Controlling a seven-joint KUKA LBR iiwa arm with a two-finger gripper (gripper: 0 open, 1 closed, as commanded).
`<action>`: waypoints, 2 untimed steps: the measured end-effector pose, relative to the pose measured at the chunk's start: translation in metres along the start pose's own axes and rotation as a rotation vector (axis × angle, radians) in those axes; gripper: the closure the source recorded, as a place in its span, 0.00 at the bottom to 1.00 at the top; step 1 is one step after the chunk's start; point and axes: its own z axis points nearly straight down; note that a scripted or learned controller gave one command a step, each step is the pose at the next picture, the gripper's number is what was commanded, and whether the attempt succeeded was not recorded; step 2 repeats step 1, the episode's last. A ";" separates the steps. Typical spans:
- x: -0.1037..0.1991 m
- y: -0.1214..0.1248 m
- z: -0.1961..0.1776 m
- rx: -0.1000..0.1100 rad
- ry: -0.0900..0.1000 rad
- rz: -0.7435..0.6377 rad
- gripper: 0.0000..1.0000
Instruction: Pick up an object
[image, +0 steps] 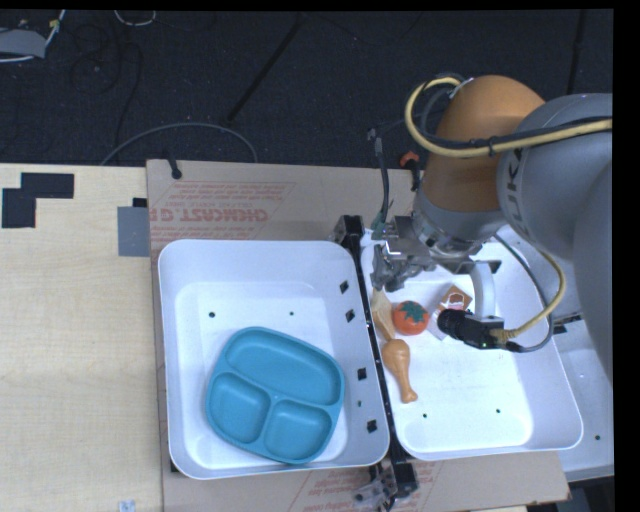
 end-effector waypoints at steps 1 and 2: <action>0.052 0.011 -0.002 -0.001 0.001 -0.002 1.00; 0.052 0.011 -0.002 -0.001 0.001 -0.002 1.00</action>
